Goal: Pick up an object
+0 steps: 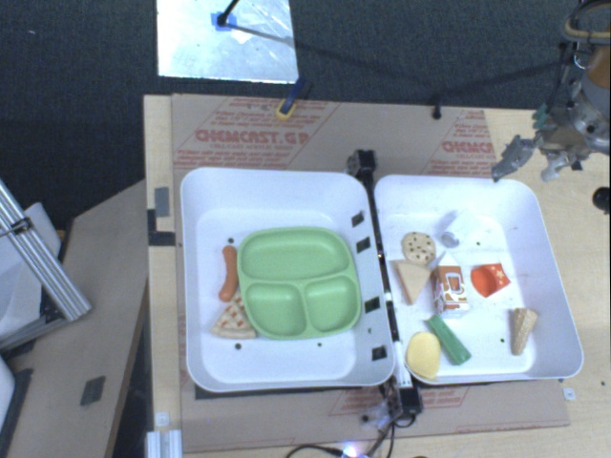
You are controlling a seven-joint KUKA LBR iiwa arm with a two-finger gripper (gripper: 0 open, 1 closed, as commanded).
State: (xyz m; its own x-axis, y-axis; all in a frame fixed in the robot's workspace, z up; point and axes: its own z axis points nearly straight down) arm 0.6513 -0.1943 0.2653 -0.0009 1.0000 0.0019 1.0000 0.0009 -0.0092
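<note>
At the right bin's (549, 256) near edge lie a lemon (424, 354), green pickle (449, 340) and cone (522, 328); behind them a cheese wedge (412, 280), carton (451, 289), red piece (491, 279) and cookie (417, 246). Beyond the far rim my gripper (533, 160) hangs spread open, holding nothing.

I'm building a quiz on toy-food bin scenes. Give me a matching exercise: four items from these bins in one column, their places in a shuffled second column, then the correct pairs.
Items:
1. toy hot dog
2. toy cookie
3. toy ice cream cone
4. toy lemon

Places:
A. right bin, near its right wall
B. left bin, just left of the green divided plate
C. right bin, front left corner, beside the green toy stick
D. right bin, just above the toy cheese wedge

Pairs: 1-B, 2-D, 3-A, 4-C
</note>
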